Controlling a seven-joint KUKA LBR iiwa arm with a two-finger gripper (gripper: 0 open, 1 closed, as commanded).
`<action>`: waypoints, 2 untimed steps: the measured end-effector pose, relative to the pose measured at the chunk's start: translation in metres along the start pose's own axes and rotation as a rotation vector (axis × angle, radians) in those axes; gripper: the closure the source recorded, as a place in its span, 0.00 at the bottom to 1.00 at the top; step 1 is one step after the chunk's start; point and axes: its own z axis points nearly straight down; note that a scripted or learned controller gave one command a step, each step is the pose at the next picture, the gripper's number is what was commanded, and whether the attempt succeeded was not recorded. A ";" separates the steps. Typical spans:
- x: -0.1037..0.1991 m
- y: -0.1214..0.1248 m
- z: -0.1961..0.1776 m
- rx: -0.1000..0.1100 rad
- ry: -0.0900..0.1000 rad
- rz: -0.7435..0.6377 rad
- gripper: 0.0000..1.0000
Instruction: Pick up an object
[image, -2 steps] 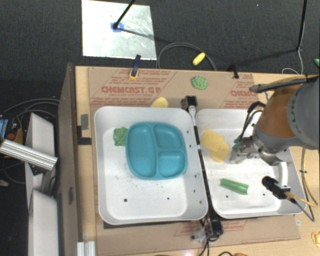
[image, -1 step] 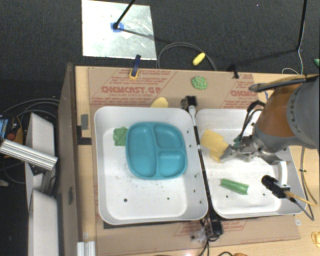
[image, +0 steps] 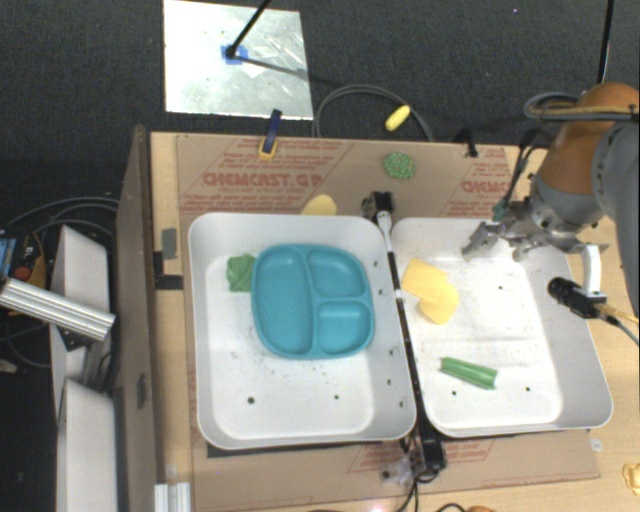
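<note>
In the right bin (image: 540, 400) lie a yellow lumpy object (image: 430, 291) near the left wall and a green stick-shaped object (image: 468, 372) toward the front. The left bin (image: 220, 400) holds a blue divided plate (image: 312, 301) with a small green piece (image: 240, 271) at its left edge. My gripper (image: 500, 240) hangs over the back of the right bin, up and to the right of the yellow object and apart from it. Nothing visible is in its grasp.
Behind the bins, on the cardboard, sit a yellow piece (image: 320, 206) and a green round piece (image: 400, 165). A black part (image: 572, 294) sticks in over the right bin's right rim. Cables run at the back and at the left.
</note>
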 end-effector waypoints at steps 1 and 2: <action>0.046 -0.035 0.053 0.016 0.007 0.000 0.00; 0.055 -0.063 0.051 0.013 0.005 0.005 0.00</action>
